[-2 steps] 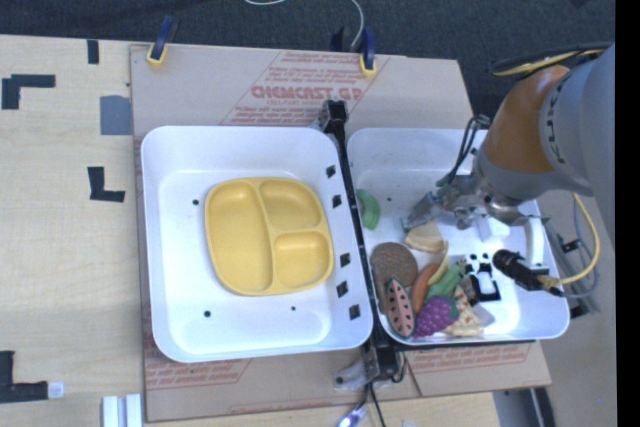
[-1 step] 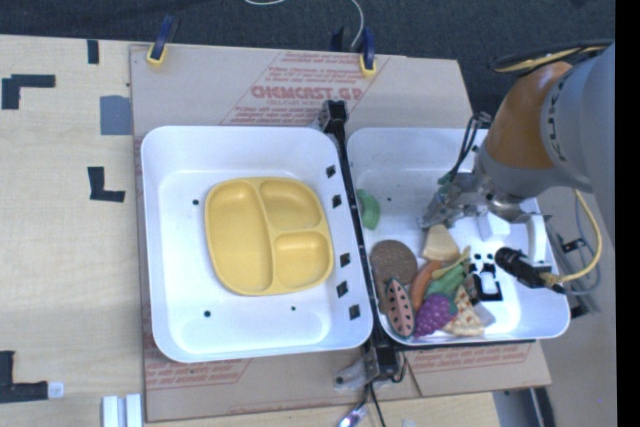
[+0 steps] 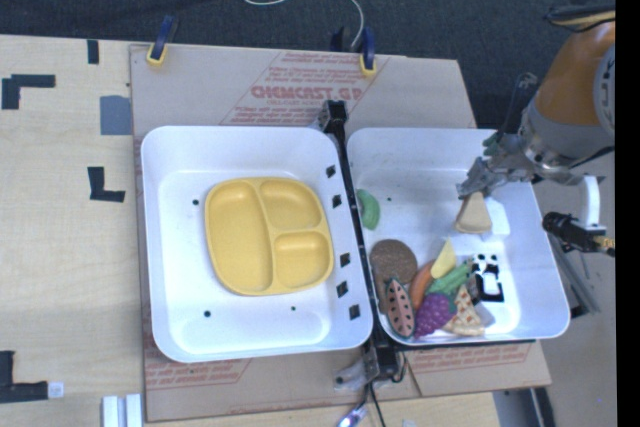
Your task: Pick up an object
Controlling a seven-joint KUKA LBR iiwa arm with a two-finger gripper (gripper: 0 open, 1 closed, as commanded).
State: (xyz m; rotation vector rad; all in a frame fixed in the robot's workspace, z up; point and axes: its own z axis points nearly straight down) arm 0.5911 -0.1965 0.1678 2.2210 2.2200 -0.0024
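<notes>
My gripper [image 3: 481, 191] hangs over the upper right part of the right bin [image 3: 420, 155]. Its dark fingers are shut on the top of a tan wedge [image 3: 474, 215], which stands upright just under them. Toy food lies piled along the bin's front: a brown round piece [image 3: 393, 260], a yellow piece [image 3: 443, 257], an orange carrot [image 3: 424, 281], purple grapes [image 3: 432, 313], a red slice [image 3: 399, 305], a pizza slice [image 3: 465, 318] and a black-and-white object [image 3: 487, 280]. A green piece [image 3: 368, 208] sits by the bin's left wall.
The left bin [image 3: 175, 165] holds a yellow divided tray [image 3: 268, 235]. A black divider [image 3: 343, 205] runs between the bins. The arm's grey and orange body [image 3: 575, 105] stands over the right bin's far right corner. A cable [image 3: 300, 0] lies behind the bins.
</notes>
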